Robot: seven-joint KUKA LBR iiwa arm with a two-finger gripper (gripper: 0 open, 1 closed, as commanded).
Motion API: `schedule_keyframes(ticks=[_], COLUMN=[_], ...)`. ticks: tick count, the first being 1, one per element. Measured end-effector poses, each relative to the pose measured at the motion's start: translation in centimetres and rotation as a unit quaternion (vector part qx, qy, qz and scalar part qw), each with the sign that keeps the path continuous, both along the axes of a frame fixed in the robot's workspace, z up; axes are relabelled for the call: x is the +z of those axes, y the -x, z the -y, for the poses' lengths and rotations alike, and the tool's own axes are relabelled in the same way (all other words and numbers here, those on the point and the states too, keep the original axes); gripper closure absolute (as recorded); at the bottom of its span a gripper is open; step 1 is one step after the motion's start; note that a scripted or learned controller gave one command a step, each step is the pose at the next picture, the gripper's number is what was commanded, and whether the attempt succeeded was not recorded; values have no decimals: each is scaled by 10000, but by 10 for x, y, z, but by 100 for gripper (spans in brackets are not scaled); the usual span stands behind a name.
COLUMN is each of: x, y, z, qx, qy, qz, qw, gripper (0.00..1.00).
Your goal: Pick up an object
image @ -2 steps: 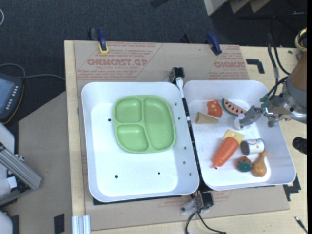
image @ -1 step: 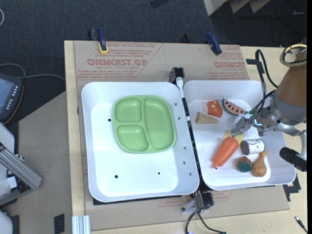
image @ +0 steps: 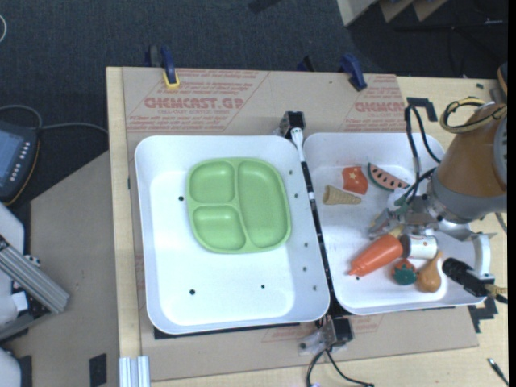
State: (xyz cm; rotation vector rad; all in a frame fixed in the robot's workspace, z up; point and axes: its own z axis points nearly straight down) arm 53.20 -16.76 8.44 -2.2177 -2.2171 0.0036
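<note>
The right bin [image: 339, 156] holds several toy foods. An orange carrot [image: 375, 255] lies slantwise near the front. A red strawberry [image: 354, 179], a tan cone [image: 342, 196] and a watermelon slice [image: 389, 176] sit toward the back. A small green and orange piece [image: 404, 273] and a tan pear-shaped piece [image: 430, 274] rest at the front right. My gripper [image: 390, 221] hangs low in the right bin, just above the carrot's thick end and in front of the watermelon slice. I see nothing lifted off the bin floor.
A green three-section plate [image: 239, 204] lies in the left bin [image: 161, 240]. A raised divider [image: 310, 208] separates the two bins. Black cables [image: 419, 127] loop behind the arm [image: 472, 172] at the right. Blue clamps [image: 352, 69] hold the board's far edge.
</note>
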Motion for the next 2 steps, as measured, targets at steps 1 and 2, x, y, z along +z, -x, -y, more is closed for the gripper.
schedule_keyframes(ticks=[1, 2], x=[0, 11], y=[0, 0], z=[0, 0], qx=[-4, -9], qy=[3, 9], qz=[15, 29], qw=[10000, 10000], gripper=[0, 100])
